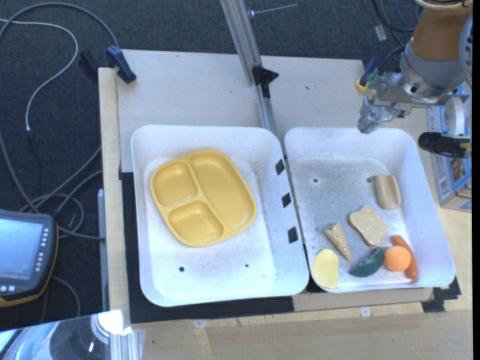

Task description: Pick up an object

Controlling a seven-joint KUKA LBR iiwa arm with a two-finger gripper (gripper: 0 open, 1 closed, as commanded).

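Observation:
My gripper [370,121] hangs over the back rim of the right bin [337,152], with nothing seen between its fingers. Toy food lies in that bin's front right part: a tan bread roll [387,190], a slice of toast [367,225], a wedge of cheese [338,240], a pale yellow round piece [325,268], a green piece [365,265], an orange ball [397,259] and a carrot [406,255]. All of it sits well in front of the gripper.
The left bin [150,276] holds a yellow divided plate [202,196]. A metal post [244,32] rises behind the bins' shared edge. A blue clamp [120,64] sits at the bench's back left corner. Cables and a screen lie on the floor at left.

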